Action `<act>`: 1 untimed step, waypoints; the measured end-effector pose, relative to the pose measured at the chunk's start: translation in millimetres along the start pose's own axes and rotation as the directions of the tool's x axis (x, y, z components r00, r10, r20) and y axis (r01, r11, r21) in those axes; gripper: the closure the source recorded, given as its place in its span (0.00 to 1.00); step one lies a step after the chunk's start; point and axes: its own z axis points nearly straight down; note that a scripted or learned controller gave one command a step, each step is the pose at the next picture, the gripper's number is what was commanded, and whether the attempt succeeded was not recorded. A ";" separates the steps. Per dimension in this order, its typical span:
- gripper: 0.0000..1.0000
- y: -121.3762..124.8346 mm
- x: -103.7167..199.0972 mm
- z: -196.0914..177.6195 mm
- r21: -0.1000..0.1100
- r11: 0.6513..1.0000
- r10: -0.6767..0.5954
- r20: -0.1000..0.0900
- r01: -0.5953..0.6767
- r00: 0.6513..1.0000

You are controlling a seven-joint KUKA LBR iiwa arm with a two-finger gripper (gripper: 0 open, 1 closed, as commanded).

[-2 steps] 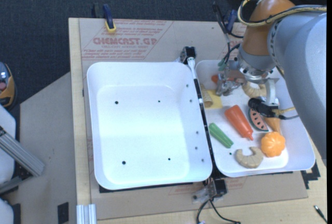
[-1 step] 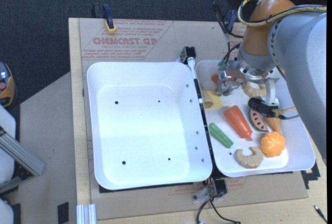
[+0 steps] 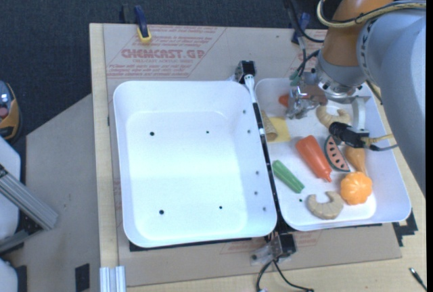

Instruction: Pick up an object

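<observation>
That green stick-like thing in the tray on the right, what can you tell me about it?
The green piece is a short, chunky rod, bright green and smooth like plastic, perhaps a toy vegetable. It lies flat on the floor of the right bin, near the wall shared with the left bin, slanting from upper left to lower right. It sits apart from the orange carrot-like piece beside it. Nothing touches it, and the gripper is farther back in the bin.
</observation>
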 end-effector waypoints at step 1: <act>1.00 -24.4 5.3 14.4 -0.027 1.000 0.002 0.005 -0.002 1.000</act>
